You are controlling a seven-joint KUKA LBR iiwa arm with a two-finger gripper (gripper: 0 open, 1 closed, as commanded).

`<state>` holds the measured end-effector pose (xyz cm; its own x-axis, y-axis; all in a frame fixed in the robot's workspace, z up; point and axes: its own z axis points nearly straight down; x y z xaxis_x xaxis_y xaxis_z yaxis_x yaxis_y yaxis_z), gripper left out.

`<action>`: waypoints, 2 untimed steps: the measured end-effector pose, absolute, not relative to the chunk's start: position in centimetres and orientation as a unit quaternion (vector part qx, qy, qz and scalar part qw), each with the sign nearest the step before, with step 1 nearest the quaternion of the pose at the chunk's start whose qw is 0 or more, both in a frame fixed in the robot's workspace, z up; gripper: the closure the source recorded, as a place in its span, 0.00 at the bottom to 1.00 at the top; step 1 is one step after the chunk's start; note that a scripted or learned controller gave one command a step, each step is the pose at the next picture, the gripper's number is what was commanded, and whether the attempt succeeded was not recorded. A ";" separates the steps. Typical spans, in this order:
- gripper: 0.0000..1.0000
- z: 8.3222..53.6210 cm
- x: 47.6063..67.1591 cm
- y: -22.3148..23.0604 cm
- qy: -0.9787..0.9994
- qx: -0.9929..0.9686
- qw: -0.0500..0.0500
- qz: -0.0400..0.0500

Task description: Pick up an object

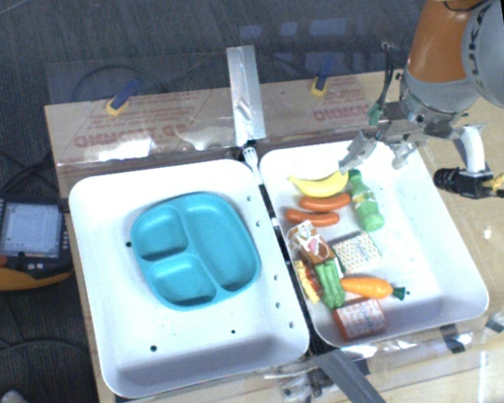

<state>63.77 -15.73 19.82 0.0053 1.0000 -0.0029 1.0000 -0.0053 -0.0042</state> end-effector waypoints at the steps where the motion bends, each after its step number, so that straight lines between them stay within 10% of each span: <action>1: 0.00 8.8 66.7 -17.2 -0.701 -0.713 -0.004 0.000; 2: 1.00 10.0 66.8 -17.1 -0.702 -0.712 -0.006 0.000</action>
<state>66.82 -17.10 10.00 0.0149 0.9999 -0.0086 0.9998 -0.0148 0.0093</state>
